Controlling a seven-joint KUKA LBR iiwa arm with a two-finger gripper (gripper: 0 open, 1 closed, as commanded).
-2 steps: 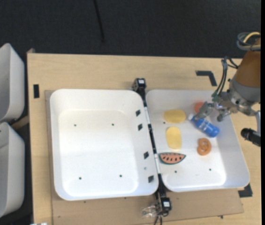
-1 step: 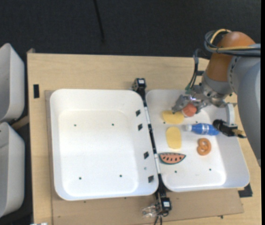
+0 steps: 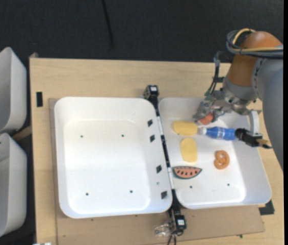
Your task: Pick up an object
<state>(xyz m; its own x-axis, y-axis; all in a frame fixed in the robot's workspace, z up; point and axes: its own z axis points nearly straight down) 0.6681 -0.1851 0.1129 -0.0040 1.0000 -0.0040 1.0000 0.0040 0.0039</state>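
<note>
Pale wooden bench (image 3: 103, 70) under two shallow white plastic bins; the arm's two-finger gripper (image 3: 205, 117) hangs low over the far side of the right-hand bin (image 3: 251, 188). Whether it is released or clenched I cannot tell. A small red-orange piece (image 3: 205, 119) lies right at its tip, contact unclear. Just beside sit a blue-and-white plastic bottle (image 3: 218, 132) and a yellow block (image 3: 185, 128); nearer the camera lie a second yellow piece (image 3: 188, 149), an orange ring (image 3: 221, 159) and a watermelon-slice toy (image 3: 186, 172). The bottle looks light, smooth and likely to roll; grasp across its middle.
</note>
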